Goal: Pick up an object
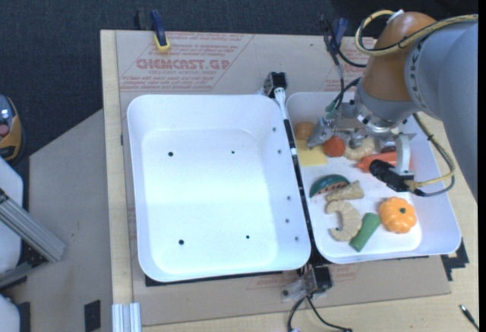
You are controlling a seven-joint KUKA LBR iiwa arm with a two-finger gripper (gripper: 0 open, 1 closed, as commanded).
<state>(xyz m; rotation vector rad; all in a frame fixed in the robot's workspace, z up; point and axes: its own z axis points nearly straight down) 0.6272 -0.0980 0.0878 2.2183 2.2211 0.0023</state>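
At the far left, part of a metal frame is seen beside the bench. The bench is covered by a brown sheet printed with red lettering, and a blue and yellow clamp is fixed at its far edge. The left bin is set on this sheet, with small dark dots marked on its white floor. The right bin is placed just beside it, the two rims touching along the middle. In the right bin, a yellow block is laid near the dividing rim, with a small brownish piece just beyond it. A green and red slice is found nearer the camera, beside two pale tan pieces, and a green pepper-like piece is tilted against the lower of them. An orange pumpkin is set near the bin's right part, and an orange carrot-like piece lies beyond it. The gripper is lowered into the far part of the right bin, and a small red-orange round object is seen directly at its tip; whether the object is held, and how far the pincer is parted, cannot be told. The grey arm with its orange band is extended in from the right.
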